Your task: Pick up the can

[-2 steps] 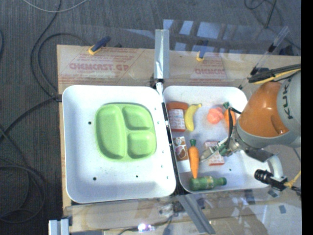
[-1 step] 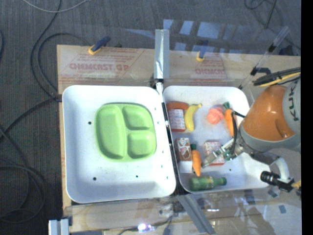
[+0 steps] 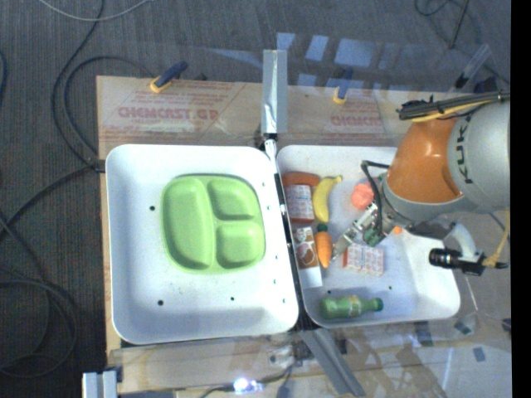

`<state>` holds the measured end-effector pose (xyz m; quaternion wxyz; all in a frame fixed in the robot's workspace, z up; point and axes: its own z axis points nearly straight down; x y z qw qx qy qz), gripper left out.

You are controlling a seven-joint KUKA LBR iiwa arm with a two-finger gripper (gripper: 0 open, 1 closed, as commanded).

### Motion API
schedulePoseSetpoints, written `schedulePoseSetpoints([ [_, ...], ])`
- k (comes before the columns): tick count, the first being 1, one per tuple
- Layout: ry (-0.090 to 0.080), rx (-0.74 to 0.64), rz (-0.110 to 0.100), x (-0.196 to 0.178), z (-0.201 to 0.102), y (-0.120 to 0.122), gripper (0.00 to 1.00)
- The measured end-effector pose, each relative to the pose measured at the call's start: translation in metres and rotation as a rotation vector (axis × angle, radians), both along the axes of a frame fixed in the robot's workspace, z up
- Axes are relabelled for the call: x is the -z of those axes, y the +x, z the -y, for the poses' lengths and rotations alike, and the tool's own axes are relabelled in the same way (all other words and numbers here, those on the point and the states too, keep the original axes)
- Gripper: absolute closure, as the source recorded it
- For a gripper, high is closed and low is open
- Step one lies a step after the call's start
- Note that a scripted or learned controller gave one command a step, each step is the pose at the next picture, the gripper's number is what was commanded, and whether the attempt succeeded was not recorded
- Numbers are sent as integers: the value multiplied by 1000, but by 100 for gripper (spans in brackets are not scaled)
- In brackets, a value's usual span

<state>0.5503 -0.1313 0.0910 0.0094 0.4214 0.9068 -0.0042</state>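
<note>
Looking down from the one camera, two shallow white bins sit side by side on the bench: the left bin (image 3: 133, 305) holds a green divided tray (image 3: 214, 222) lying flat near its middle, and the right bin (image 3: 415, 293) holds a scatter of small items. The can (image 3: 299, 197), red-topped with a printed label, lies on its side at about ten o'clock in the right bin, tight against the wall shared with the left bin. A yellow banana (image 3: 324, 197) lies just beside it at three o'clock, and a small bottle (image 3: 305, 251) with an orange piece (image 3: 323, 249) next to it lies at the can's six o'clock. A pink piece (image 3: 362, 195) sits further toward three o'clock. A flat red-and-white packet (image 3: 363, 259) rests near the bin's middle, and a green bottle (image 3: 352, 306) lies on its side at six o'clock. The arm enters from three o'clock, its gripper (image 3: 362, 226) low over the bin's middle, above the packet and apart from the can; whether it is apart or together I cannot tell.
</note>
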Motion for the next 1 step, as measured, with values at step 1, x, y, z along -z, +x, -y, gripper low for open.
schedulePoseSetpoints([
  [1,6,0,5,-10,-3,2,100],
])
